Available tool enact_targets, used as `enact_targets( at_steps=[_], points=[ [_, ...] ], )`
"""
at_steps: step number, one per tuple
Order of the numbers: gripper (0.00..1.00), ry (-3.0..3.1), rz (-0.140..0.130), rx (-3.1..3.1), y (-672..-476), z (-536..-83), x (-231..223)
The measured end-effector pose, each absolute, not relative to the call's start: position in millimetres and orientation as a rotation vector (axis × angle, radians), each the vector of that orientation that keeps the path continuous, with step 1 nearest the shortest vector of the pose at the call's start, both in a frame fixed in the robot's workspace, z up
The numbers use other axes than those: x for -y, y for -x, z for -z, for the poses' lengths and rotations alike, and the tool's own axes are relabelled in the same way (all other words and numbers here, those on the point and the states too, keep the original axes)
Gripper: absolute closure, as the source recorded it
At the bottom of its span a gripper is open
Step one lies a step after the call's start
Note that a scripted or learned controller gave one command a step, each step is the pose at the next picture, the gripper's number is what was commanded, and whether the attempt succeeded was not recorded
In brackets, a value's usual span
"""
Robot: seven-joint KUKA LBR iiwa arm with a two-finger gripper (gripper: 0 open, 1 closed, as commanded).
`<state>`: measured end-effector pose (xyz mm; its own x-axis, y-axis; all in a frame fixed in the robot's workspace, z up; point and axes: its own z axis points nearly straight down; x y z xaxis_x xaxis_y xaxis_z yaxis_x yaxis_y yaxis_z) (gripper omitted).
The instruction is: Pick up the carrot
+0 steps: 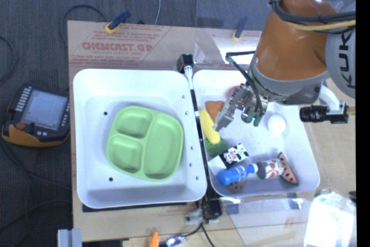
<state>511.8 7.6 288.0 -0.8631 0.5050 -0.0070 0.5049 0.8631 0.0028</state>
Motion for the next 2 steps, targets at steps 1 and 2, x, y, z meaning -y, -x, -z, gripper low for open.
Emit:
enact_targets(
  at_steps=[1,2],
  points=[
    [0.0,-0.822,0.0,-3.03,-510.8,-285.8,-7.9],
    [0.0,-1.495,0.006,-2.762,-531.4,-242.0,100.0]
  ],
)
